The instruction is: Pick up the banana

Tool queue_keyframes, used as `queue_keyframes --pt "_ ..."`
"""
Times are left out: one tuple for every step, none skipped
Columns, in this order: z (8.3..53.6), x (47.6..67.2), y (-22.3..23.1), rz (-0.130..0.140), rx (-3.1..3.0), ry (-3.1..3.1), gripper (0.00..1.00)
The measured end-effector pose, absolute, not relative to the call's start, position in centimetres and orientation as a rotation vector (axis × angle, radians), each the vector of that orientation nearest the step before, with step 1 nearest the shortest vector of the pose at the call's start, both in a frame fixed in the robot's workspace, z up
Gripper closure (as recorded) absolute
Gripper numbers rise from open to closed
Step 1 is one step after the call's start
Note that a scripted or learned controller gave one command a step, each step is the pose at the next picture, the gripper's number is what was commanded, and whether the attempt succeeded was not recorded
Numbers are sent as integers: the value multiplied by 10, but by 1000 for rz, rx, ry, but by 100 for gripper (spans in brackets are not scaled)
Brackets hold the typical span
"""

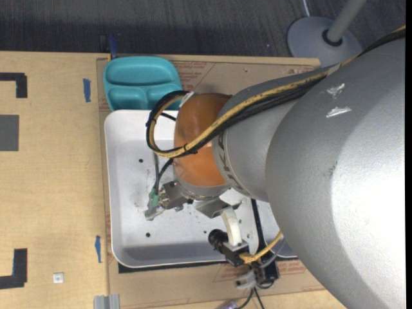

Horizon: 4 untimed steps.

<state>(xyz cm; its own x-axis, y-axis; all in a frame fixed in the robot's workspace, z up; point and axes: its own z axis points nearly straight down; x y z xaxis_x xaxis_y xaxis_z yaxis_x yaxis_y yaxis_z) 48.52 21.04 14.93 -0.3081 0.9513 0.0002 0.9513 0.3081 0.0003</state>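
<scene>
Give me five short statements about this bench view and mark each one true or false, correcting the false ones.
1. The arm reaches over the white bin from the right of the view. True.
2. A red tray stands at the bin's far edge. False: the tray there is teal.
3. A banana lies in plain sight on the bare bin floor at the left. False: that part of the floor shows only small dark specks; no banana can be seen there.
4. The band above the wrist is orange. True.
5. The claw hangs low over the bin. True, though what it holds, if anything, cannot be made out.
</scene>
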Motion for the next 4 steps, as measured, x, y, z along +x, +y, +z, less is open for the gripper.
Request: queue_keyframes --pt "124 488 208 -1 2396 2032 0" --pt "160 499 225 -1 2388 2042 0" --pt "86 480 225 3 2147 2295 0" --pt "102 479 219 -2 2705 1598 0"
